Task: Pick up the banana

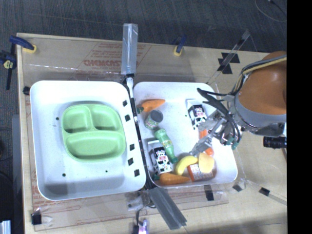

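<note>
Two shallow white bins sit side by side; the left bin (44,179) holds a green three-compartment plastic tray (92,131); the right bin (226,172) holds the short yellow curved banana (183,164) near its 6 o'clock edge, just beside an orange-labelled jar (202,168) and above a long orange carrot (173,179). The grey two-finger gripper (207,136) hangs at the banana's 2 o'clock, apart from it; whether it is spread or closed I cannot tell. At 12 o'clock lie another carrot (152,103) and a small metal can (155,116).
</note>
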Robot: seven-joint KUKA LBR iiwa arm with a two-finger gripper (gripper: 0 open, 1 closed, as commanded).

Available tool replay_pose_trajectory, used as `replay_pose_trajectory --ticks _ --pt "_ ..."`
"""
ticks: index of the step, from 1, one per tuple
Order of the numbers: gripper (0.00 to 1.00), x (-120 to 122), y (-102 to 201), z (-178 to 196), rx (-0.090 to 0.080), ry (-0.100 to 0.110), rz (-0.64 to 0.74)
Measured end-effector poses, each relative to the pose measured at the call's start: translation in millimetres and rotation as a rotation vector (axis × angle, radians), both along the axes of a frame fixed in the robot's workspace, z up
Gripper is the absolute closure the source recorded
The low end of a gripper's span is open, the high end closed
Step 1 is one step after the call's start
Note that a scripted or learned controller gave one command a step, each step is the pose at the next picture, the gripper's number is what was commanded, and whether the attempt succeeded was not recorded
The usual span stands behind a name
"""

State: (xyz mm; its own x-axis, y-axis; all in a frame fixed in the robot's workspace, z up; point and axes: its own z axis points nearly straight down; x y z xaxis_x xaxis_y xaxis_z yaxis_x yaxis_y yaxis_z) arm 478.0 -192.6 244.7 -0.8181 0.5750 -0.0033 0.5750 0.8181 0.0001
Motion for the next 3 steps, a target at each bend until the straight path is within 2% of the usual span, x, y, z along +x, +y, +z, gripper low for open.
replay_pose_trajectory --ticks 1,2,3 --pt "0.0 -0.9 2.1 -109.6 0.002 0.004 0.063" --pt "0.0 -0.8 -2.9 -128.3 0.002 0.004 -0.037" --pt "0.0 -0.4 62.2 -118.8 0.001 0.0 -0.183"
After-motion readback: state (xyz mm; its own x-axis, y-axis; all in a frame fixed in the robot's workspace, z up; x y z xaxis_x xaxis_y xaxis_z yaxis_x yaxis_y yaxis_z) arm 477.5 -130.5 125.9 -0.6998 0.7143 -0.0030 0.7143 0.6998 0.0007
